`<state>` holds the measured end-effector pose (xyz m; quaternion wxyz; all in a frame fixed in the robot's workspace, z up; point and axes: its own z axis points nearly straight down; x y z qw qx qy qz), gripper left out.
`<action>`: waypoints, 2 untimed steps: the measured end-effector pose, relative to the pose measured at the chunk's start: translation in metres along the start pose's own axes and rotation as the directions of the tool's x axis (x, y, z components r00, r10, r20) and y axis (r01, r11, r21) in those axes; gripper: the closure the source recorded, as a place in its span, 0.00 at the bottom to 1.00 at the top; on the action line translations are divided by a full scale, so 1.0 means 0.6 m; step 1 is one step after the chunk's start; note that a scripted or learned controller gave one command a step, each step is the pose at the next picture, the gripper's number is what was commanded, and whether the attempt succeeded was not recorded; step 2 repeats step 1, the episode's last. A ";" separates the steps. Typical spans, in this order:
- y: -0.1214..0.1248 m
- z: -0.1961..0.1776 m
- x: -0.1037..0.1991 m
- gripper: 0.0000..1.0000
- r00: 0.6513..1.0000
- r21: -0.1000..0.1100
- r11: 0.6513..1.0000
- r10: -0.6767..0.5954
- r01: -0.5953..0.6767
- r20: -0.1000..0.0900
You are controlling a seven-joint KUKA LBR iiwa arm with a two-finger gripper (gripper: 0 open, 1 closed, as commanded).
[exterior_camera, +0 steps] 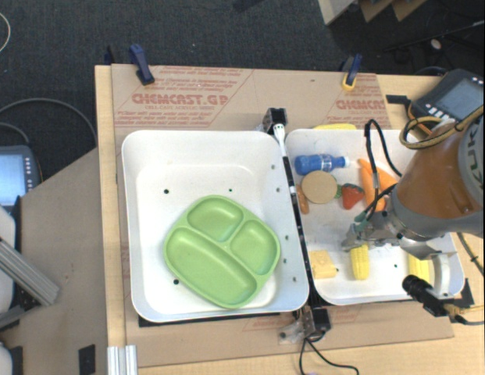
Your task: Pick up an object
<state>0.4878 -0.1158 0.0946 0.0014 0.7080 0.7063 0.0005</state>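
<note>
I'm hovering the gripper [362, 237] low in the right bin [383, 291], just above the corn cob [358, 262]. Nothing is lifted yet, so the whole pick remains; I can't tell its state.

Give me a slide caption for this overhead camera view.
KUKA arm's gripper poised over toy corn in the right bin; green divided plate in left bin.

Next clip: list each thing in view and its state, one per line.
Green three-compartment plastic plate: flat in the left white bin.
Blue plastic bottle: lying on its side, right white bin.
Round tan disc: flat, beside the bottle.
Yellow corn cob: lying just below the gripper.
Pale yellow block: flat, near the divider.
Gripper: low over the right bin.
</note>
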 end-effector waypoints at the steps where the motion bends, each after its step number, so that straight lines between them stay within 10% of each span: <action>1: 0.049 -0.159 0.146 1.00 1.000 -0.008 1.000 -0.012 0.012 -0.002; 2: 0.049 -0.159 0.146 1.00 1.000 -0.008 1.000 -0.012 0.012 -0.002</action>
